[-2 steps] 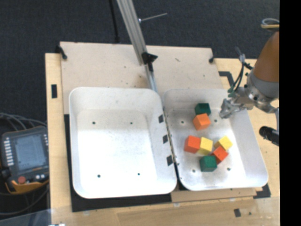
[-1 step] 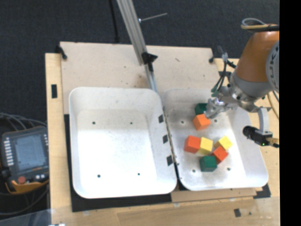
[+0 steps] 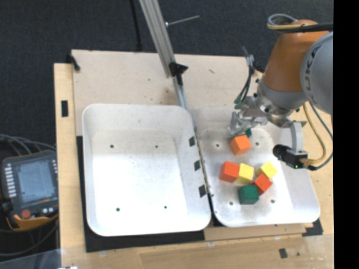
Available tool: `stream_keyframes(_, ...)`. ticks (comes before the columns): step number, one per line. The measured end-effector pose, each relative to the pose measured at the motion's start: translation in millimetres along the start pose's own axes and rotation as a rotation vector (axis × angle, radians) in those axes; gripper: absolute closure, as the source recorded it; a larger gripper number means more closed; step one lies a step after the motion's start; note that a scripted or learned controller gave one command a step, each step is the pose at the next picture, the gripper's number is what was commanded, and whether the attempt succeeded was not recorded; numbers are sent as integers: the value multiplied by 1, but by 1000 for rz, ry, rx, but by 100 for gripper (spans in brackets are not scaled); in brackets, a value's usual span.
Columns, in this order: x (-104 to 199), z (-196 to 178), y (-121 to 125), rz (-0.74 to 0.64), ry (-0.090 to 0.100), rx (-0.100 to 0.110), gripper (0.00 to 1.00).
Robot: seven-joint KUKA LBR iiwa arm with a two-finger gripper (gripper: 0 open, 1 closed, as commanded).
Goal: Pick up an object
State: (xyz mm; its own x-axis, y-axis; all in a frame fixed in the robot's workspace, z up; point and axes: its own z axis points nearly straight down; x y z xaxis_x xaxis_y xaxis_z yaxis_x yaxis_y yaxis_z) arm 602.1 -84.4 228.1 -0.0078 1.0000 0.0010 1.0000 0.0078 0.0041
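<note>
A slanted overhead look at a wooden bench that carries two shallow white bins side by side. Nearest the bottom of the view is the front edge of the bench, and at the lower left, off the bench, sits a grey teach pendant with a screen and an orange base. The left bin is the larger shape in view. The right bin holds a small cluster of coloured blocks. Nearest the front is a green block; touching it just behind and to the right is a red-orange block. Behind those lie a larger orange block with a yellow block pressed against its right side, and a second yellow block just beside the red-orange one. Farther back, apart from the cluster, a lone orange cube sits tilted directly under the gripper. The metal fingers come down around the top of this cube, but whether they are closed on it or still apart cannot be told from this angle. Behind the gripper rises the arm, grey with a broad orange band, entering from the right with cables looping alongside. At the far side, a slanted aluminium rail rises from between the bins toward the top of the view
</note>
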Motion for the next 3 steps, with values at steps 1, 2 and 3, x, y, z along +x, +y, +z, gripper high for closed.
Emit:
stream_keyframes(1,51,4,5,1,0,4,100)
stream_keyframes(2,93,3,10,1,0,3,100)
stream_keyframes(3,142,8,10,1,0,3,100)
